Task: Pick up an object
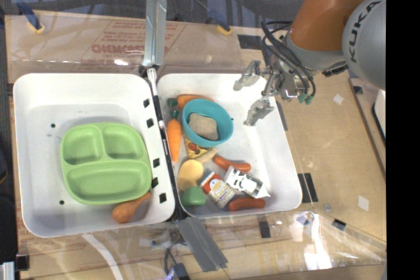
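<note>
— So which thing suits it? The carrot (pixel 173 140), lying along the left wall of the right bin (pixel 289 160), center frame?

— Likely: it looks light, stiff, perhaps slick; best pinched across its middle. The gripper (pixel 262 90) hovers upper right, fingers apart, holding nothing.

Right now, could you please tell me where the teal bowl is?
The teal bowl sits in the right bin, near its upper left corner, just right of the carrot lying along the divider, with the end effector above and to its right.
</note>
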### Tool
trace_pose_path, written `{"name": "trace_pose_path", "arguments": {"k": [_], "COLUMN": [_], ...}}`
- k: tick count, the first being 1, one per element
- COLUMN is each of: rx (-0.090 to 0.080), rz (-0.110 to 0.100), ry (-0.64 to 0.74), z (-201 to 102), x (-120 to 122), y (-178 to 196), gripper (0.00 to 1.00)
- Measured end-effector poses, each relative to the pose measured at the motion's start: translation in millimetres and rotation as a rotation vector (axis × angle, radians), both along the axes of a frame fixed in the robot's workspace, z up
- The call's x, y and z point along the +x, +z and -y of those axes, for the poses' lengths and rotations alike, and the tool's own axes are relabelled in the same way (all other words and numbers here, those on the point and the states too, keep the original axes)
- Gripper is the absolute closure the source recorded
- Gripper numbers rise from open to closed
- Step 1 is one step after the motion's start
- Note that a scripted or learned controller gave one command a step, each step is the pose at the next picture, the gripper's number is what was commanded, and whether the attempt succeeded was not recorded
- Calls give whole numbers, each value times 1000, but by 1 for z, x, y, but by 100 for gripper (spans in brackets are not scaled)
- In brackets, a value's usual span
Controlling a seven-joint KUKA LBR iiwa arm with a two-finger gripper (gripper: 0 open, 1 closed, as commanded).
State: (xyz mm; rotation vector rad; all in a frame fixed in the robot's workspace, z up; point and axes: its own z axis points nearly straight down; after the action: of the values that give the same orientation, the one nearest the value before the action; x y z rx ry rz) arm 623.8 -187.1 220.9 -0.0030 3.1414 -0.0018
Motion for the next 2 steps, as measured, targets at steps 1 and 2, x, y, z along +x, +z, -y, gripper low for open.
{"name": "trace_pose_path", "arguments": {"k": [1,2], "rx": [2,-3], "rz": [-3,26], "ry": [-305,-261], "z": [-11,-70], "x": [-50,-45], "y": [-109,-119], "gripper": [0,0]}}
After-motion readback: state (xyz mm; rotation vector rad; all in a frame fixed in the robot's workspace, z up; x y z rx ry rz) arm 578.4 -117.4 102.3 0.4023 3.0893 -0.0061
